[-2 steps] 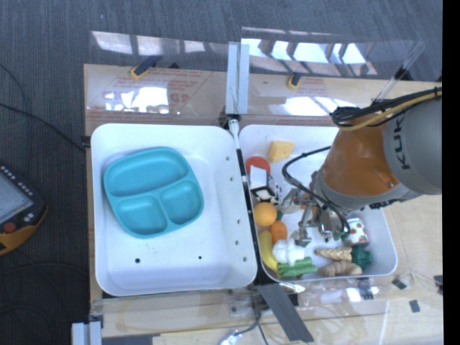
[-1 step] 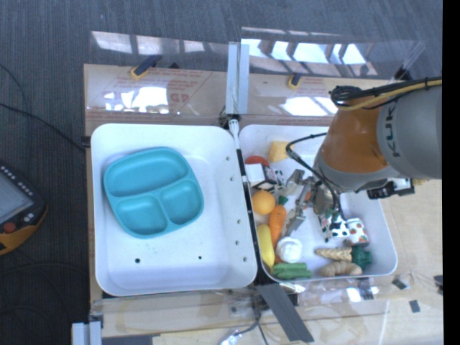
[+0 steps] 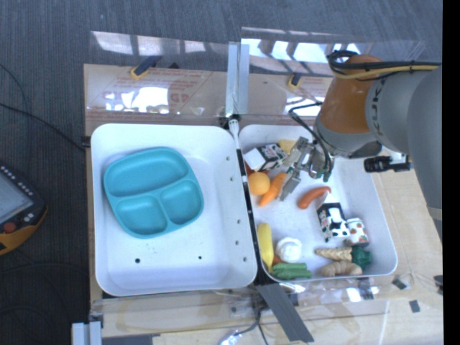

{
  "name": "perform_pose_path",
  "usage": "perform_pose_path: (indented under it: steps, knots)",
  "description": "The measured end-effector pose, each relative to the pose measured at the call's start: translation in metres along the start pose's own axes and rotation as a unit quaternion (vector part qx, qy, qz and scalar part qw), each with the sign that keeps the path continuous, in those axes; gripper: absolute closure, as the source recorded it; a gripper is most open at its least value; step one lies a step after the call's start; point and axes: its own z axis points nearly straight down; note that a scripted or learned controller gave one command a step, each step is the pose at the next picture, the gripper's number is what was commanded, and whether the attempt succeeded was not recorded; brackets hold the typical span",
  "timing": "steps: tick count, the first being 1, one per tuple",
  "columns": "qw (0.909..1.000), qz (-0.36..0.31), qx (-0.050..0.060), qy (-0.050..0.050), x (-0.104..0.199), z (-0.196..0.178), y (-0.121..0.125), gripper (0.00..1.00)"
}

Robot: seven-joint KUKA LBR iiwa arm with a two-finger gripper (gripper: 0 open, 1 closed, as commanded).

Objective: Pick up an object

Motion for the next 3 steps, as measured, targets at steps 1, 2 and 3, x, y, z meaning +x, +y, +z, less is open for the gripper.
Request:
perform_pose_path:
  steps: [1,2,3]
  knots:
    - [0.9958,0.091,-0.002,-0.001,0.045,-0.001,-0.013,0.0]
    - [0.9918,0.128,0.001,0.0,0.032,-0.001,0.012,0.0]
    - [0.9919,0.127,0.001,-0.003,0.031,-0.012,0.013,1.0]
